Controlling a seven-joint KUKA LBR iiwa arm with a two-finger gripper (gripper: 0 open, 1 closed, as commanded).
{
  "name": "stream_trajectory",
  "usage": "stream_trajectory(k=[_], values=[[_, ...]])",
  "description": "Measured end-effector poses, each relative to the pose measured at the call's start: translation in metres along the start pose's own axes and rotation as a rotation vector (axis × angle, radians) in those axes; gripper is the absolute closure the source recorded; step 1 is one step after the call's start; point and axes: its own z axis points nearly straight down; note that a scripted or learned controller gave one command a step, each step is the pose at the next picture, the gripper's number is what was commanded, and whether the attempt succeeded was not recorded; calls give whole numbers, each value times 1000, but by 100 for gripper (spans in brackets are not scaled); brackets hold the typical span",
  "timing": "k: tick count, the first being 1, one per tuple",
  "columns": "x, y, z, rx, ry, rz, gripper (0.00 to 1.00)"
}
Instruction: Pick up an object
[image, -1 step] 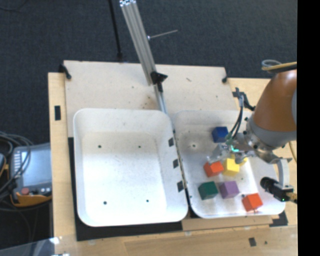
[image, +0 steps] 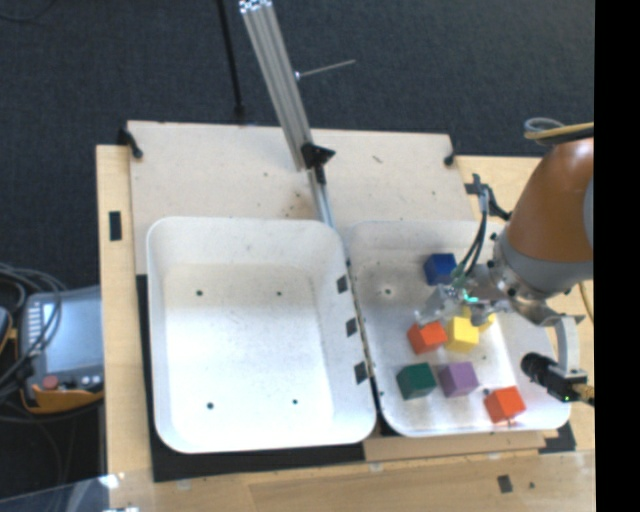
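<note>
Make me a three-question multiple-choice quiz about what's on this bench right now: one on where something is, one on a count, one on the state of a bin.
1. Which bin holds the blocks? A) left B) right C) both
2. How many blocks are there? A) four B) six C) eight
3. Where is the claw? A) over the right bin B) over the left bin C) off the bench

Key: 1 B, all lie in the right bin. 2 B: blue, yellow, green, purple, two orange. 3 A, it hangs beside the yellow block.

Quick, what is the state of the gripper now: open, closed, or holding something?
Gripper: cannot be told; it is low over the right bin, beside the yellow cube.
</note>
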Motion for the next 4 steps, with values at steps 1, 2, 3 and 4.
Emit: stream_trajectory(k=[1, 2, 3, 4], values=[[-2, -4, 43, 6, -1, 1, 0], [-1, -1, 104, 6, -1, 1, 0], [-4, 1, 114, -4, -5, 4, 0], [-4, 3, 103, -9, -3, 10, 100]])
